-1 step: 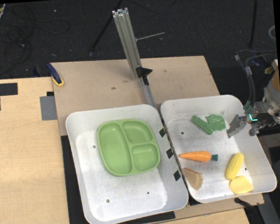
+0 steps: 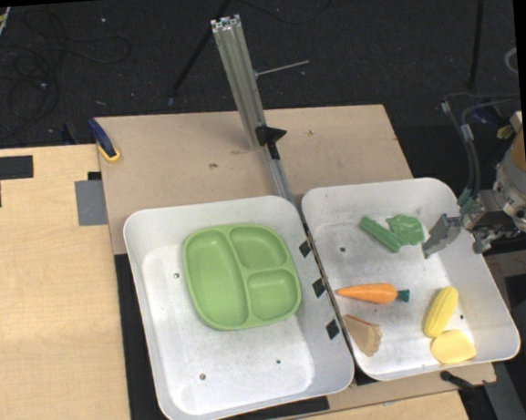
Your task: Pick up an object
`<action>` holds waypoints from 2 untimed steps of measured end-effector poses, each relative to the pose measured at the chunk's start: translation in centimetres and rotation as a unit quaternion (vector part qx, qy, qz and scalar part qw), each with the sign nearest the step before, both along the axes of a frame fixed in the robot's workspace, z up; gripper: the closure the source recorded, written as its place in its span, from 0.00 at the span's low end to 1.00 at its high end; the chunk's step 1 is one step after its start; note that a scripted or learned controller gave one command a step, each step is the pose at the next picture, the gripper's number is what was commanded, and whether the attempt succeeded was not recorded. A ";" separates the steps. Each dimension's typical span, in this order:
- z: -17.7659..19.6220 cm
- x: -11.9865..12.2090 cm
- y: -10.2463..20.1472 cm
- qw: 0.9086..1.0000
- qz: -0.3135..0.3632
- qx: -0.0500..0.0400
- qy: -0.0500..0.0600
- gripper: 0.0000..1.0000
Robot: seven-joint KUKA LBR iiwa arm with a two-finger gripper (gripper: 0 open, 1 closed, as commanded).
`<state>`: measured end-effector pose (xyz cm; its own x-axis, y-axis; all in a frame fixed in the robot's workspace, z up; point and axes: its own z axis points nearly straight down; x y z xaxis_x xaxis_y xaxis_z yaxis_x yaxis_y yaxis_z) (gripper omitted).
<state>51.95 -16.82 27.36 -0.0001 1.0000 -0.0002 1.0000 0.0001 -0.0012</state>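
Nearest the tabletop's front edge lie a smooth yellow lemon [image 2: 453, 347] and ribbed corn cob [image 2: 440, 311], both rounded and likely to roll from a pinch. Hand [image 2: 441, 235], at the right bin's [image 2: 336, 209] right rim, holds nothing; its opening cannot be told.

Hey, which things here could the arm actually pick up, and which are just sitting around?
Belongs to the job, all in the right bin:
gripper
green toy
carrot
yellow corn
yellow lemon-like piece
tan wedge

Just lying about:
green divided plate in the left bin
metal post
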 end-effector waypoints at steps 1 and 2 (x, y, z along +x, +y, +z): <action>-5.2 0.3 -0.9 1.000 0.000 0.001 0.002 0.00; -10.4 0.5 -1.9 1.000 -0.001 0.001 0.003 0.00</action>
